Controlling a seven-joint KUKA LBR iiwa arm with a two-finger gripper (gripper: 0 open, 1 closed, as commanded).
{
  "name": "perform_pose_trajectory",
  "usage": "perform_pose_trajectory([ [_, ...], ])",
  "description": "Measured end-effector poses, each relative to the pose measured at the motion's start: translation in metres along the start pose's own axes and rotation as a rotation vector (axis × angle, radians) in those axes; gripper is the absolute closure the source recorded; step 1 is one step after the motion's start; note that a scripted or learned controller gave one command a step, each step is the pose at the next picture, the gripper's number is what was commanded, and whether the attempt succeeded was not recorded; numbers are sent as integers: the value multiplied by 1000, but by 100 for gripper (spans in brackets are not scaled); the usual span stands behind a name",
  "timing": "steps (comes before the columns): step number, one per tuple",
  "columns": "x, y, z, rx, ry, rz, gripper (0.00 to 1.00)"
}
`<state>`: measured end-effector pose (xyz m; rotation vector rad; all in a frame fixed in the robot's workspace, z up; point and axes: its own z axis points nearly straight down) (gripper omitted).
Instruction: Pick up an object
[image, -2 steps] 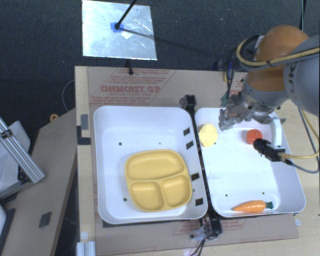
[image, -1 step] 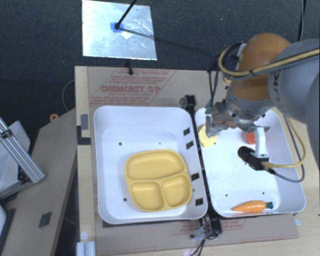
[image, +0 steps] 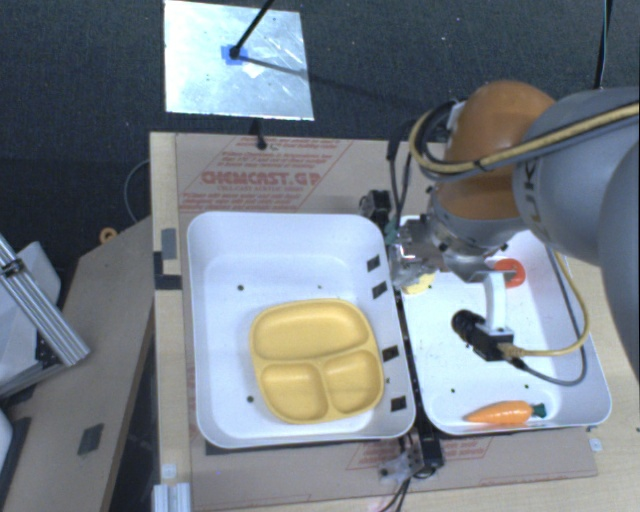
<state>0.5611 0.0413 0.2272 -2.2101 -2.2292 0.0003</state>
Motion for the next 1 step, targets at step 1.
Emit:
perform_pose_trajectory([
  [1,53,-31,-5,0,1,-1,100],
])
